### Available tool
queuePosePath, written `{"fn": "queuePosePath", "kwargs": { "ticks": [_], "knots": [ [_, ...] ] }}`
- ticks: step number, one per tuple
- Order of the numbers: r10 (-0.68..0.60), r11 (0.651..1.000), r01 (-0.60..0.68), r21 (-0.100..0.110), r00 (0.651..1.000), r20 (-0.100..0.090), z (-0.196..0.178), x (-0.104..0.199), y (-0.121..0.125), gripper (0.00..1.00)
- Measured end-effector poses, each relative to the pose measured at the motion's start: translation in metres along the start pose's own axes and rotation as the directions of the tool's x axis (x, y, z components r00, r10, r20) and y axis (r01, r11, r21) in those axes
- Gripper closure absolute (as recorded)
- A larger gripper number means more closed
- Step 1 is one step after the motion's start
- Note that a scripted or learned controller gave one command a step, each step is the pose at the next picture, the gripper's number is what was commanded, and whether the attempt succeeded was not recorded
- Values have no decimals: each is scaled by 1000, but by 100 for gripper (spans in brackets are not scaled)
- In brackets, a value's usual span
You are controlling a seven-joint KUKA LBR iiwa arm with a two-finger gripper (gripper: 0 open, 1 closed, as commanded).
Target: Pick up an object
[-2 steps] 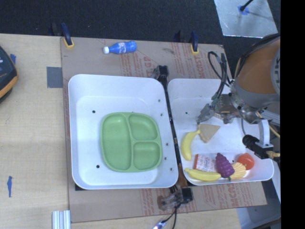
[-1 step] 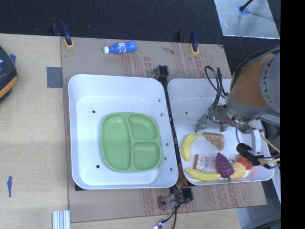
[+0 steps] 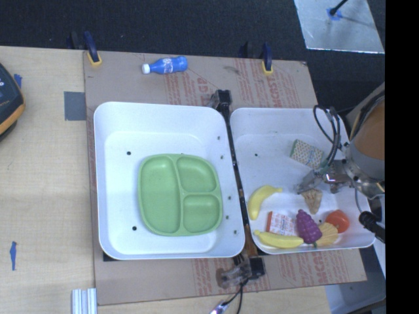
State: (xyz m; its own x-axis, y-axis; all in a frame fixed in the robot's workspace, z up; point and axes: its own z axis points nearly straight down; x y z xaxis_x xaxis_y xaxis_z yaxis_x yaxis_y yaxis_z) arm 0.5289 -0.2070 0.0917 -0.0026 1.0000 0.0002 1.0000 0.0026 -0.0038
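We have the small tan wedge-shaped toy (image 3: 313,200) low in the right white bin (image 3: 262,126), with the gripper (image 3: 319,183) right above it, at its twelve o'clock. How wide it stands, we cannot tell, nor whether it grips anything. Crowding is the risk: the purple plastic grape bunch (image 3: 307,226) at six o'clock and the red tomato toy (image 3: 337,220) at four sit near, so we judge a slanted descent may nudge them or slip off the wedge.

Two bins (image 3: 105,175), two bananas (image 3: 262,200)
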Motion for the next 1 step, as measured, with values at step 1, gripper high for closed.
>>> {"fn": "queuePosePath", "kwargs": {
  "ticks": [1],
  "knots": [
    [-3,1000,3,1,1000,-1,-10,0,0,100]
  ]
}}
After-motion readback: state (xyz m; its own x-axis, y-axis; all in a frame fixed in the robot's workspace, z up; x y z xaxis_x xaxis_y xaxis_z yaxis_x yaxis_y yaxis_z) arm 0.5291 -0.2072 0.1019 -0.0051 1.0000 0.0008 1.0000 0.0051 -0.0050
